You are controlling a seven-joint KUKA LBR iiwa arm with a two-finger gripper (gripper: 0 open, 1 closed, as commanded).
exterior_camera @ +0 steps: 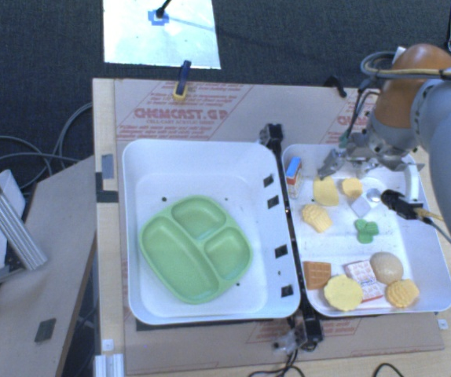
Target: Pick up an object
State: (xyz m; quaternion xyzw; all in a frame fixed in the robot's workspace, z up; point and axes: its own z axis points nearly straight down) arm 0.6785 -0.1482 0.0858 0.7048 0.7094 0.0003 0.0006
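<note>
You'll find the gripper [364, 181] low over the far part of the right bin [434, 269]; you cannot tell how wide it stands or whether it grips anything. Directly beneath it lie a small yellow block [353, 187] and a pale lilac piece [361, 206]. A larger yellow wedge [325, 192] lies just left of the gripper, with a ridged yellow piece [316, 217] nearer you. A green toy [366, 228] sits just nearer than the gripper. A tan egg [386, 267] lies further forward. The green divided plate [195, 247] rests in the left bin [143, 163], well apart from the gripper.
</note>
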